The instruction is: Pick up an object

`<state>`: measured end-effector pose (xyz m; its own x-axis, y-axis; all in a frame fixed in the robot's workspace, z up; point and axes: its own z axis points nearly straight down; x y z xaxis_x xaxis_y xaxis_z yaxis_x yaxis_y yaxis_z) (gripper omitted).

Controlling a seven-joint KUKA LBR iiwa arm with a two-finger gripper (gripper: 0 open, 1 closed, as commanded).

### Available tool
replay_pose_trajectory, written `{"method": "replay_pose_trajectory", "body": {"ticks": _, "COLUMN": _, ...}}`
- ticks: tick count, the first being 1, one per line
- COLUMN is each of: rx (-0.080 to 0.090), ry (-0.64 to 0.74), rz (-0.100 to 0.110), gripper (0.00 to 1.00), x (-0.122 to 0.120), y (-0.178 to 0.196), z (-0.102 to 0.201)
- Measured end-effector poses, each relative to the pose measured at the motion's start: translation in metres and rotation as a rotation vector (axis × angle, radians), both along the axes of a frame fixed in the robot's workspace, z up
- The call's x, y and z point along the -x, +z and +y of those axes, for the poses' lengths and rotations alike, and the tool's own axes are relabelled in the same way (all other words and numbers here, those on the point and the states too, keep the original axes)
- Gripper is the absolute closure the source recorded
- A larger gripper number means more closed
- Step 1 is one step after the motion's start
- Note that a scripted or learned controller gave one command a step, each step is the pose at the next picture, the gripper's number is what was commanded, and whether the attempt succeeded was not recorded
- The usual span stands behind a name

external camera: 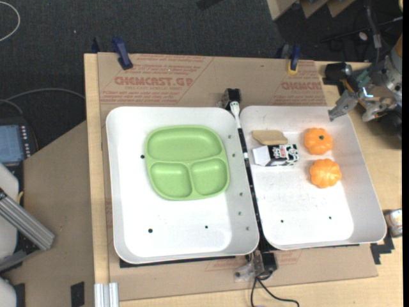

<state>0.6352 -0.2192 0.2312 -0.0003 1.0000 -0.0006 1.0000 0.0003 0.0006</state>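
From my seat I read "CHEMCAST GP" in faded red on the brown board (192,75) under the bins, printed once behind the left bin and again, partly cut off, behind the right one. The small carton (276,154) in the right bin (307,222) has a black-and-white cow-patch pattern; its lettering is too small for me to read.

The right bin holds four things: a tan flat block (269,136) touching the carton's back edge, and two orange pumpkins, the far pumpkin (317,140) just right of the carton and the near pumpkin (324,173) just in front of it. Both are ribbed, round and glossy. The left bin (128,190) carries a pale green divided plate (187,162) with three compartments.

The gripper (348,104) sits at the right bin's far right corner, above the rim, up and right of the far pumpkin, apart from it. Nothing sits between its fingers, and I can't tell how wide they stand.
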Motion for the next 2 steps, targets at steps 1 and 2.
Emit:
{"method": "replay_pose_trajectory", "body": {"ticks": 1, "rx": 0.005, "ry": 0.004, "rz": -0.02, "gripper": 0.0, "x": 0.0327, "y": 0.1826, "z": 0.037}}
{"method": "replay_pose_trajectory", "body": {"ticks": 2, "rx": 0.004, "ry": 0.002, "rz": -0.005, "gripper": 1.0, "x": 0.0325, "y": 0.1818, "z": 0.0357}}
